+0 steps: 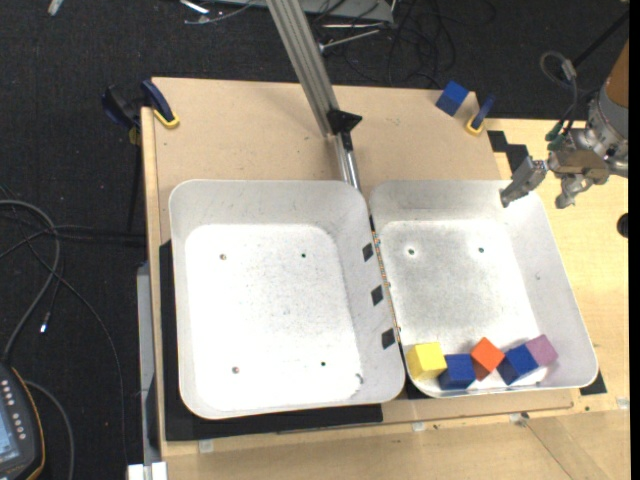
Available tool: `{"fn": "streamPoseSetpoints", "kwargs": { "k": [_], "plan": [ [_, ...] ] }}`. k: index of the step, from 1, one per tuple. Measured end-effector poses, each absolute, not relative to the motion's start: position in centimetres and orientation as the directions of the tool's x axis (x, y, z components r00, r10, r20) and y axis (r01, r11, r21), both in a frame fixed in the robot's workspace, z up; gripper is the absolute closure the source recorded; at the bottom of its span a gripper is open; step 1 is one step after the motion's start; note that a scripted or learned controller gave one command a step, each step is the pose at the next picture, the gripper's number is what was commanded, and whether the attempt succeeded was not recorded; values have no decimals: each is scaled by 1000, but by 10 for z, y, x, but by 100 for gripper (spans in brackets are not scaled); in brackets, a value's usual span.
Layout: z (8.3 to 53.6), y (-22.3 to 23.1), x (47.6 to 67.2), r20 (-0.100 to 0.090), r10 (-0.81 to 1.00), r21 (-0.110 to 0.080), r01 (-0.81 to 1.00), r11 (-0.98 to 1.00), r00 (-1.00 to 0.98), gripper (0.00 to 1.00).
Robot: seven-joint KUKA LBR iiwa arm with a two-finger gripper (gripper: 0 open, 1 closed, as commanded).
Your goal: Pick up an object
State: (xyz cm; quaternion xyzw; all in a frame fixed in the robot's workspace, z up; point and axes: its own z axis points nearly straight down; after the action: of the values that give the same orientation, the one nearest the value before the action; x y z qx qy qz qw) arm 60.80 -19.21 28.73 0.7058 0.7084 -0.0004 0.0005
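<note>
Pincer [545, 185] released, bare, over right bin's [470, 268] far right rim; blocks [485, 360] cluster along near edge, well apart

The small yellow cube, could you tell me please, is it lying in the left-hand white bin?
No, the small yellow cube lies in the right-hand white bin, at its near edge beside a blue cube.

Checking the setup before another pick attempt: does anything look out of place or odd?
One blue block sits on the bench near its far right corner, outside both bins. The other blocks crowd the right bin's near edge. The pincer hangs over that bin's far right corner.
</note>
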Motion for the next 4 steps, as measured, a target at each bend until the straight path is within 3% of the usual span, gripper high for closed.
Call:
{"fn": "streamPoseSetpoints", "kwargs": {
  "k": [1, 3, 4],
  "plan": [
    [197, -138, 589, 4, 1000, -9, 1000, 6, -6, 0],
    [195, -39, 544, 2, 1000, -2, 1000, 7, -7, 0],
    [205, -42, 546, 0, 1000, 2, 1000, 1, -1, 100]
  ]
}}
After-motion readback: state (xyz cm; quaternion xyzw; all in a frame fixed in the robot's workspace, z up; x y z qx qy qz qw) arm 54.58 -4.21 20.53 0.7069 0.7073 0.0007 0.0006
